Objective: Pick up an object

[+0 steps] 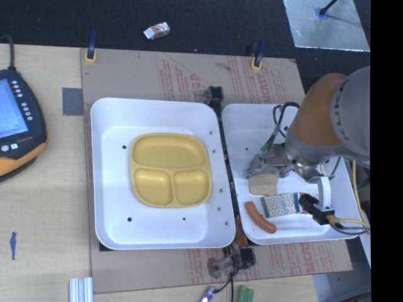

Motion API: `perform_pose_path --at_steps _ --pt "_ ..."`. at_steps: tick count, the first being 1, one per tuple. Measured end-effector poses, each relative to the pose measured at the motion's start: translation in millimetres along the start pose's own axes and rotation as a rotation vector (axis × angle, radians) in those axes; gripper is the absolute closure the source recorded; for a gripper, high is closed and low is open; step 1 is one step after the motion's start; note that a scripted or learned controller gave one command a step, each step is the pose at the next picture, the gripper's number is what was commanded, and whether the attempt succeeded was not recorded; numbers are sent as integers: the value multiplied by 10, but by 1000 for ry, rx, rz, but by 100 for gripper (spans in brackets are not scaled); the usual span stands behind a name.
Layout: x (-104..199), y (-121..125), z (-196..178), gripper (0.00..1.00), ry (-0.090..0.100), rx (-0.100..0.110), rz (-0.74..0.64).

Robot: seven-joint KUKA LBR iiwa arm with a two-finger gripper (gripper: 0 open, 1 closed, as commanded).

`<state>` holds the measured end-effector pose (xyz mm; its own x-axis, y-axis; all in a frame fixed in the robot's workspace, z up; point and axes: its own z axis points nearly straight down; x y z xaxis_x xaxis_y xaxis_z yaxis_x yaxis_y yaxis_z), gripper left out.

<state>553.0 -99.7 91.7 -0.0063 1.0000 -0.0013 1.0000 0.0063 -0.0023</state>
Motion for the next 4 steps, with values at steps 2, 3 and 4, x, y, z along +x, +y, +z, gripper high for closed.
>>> perform_pose_path --at_steps 2,3,4 --pt "-20 -65 4 0 2 5 2" --pt "-12 -43 2 0 0 1 0" --pt "48 -79 5 0 2 6 0"
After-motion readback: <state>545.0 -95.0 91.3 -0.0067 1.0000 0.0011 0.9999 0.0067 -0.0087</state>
